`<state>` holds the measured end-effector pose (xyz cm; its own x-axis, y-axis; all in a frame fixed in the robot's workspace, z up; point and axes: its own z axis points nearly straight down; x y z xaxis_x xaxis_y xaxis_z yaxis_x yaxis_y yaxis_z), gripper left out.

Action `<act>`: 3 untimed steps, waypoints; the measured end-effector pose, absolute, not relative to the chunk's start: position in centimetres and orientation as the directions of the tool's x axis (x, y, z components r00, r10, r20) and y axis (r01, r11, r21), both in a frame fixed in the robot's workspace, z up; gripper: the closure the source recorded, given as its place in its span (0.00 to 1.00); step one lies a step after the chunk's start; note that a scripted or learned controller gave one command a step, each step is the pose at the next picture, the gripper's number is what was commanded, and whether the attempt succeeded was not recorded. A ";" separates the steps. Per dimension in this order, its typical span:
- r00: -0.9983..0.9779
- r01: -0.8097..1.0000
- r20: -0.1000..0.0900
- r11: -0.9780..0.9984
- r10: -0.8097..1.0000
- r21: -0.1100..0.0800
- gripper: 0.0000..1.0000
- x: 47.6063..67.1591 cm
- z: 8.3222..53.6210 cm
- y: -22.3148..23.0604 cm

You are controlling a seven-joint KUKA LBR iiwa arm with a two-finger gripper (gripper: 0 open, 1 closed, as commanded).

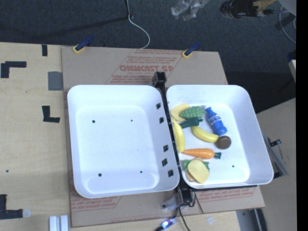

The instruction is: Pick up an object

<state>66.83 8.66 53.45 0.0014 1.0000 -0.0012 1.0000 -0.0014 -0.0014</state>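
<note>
Gripper (188, 6) hangs high past the bins' far edge, well apart from everything; too blurred for me to tell its state. Toys sit clustered in the right bin (240, 100), so I'd go for the blue bottle (216, 121), approaching straight down across its narrow width.

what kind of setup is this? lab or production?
Likely a robotics lab grasping rig: two white bins on a cardboard sheet, toy food such as a carrot, and a gripper above.
</note>
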 end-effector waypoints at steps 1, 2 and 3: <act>0.002 1.000 0.000 -0.002 1.000 -0.001 1.00 66.8 53.4 5.2; 0.001 1.000 -0.001 -0.001 1.000 -0.001 1.00 66.8 53.4 3.2; 0.001 1.000 0.000 -0.001 1.000 -0.001 1.00 66.8 53.4 0.3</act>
